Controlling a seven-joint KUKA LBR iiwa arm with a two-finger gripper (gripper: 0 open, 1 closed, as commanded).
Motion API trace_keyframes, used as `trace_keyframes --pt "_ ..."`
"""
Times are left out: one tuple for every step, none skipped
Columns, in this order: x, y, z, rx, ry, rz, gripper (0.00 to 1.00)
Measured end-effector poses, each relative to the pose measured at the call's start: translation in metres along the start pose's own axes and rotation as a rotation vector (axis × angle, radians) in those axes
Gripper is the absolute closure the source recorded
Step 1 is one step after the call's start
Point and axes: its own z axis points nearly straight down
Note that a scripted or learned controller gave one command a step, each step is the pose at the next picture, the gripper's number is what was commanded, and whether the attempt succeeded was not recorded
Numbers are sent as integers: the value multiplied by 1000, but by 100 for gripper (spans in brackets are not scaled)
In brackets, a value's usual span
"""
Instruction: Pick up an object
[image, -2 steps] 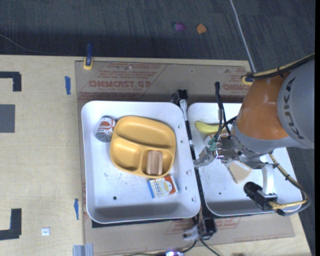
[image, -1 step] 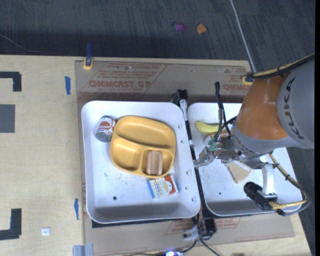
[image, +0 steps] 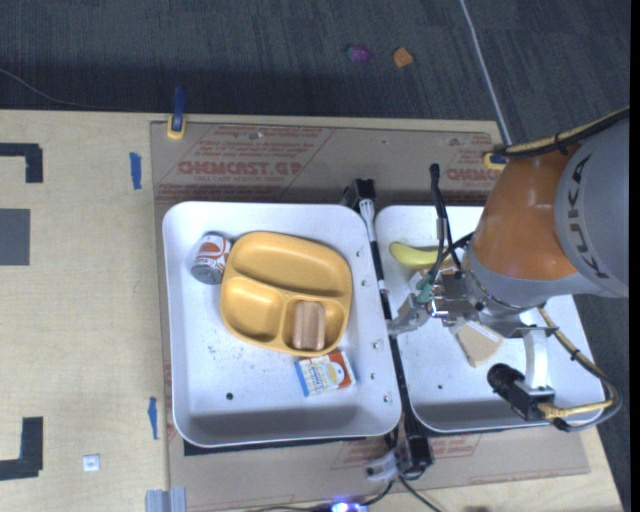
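Arm hanging over right bin (image: 560, 415), gripper (image: 432, 300) hovering near its left wall. Banana (image: 412, 255) lying just above gripper, long axis crosswise. Wedge (image: 478, 345) sitting just right.

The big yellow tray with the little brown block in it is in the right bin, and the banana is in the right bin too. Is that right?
Not quite. The camera view shows the yellow tray, with the brown block in one of its compartments, sitting in the left bin. The banana is in the right bin, as you said.
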Motion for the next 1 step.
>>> trace_keyframes --pt "0 0 0 0 0 0 0"
